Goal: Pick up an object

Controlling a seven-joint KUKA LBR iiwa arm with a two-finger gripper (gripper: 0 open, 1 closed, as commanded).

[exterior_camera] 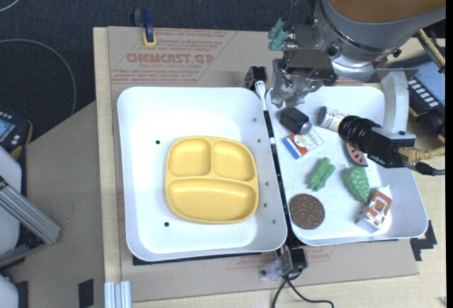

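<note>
Hovering over the far left corner of the right bin (pixel 337 221), the gripper (pixel 285 93) sat just behind a small black block (pixel 294 118); how far it was open could not be told. A red-and-white card (pixel 301 145), a green pod (pixel 320 174) and a brown disc (pixel 307 210) lay nearer. The left bin (pixel 141 129) held a yellow divided plate (pixel 211 179).
</note>
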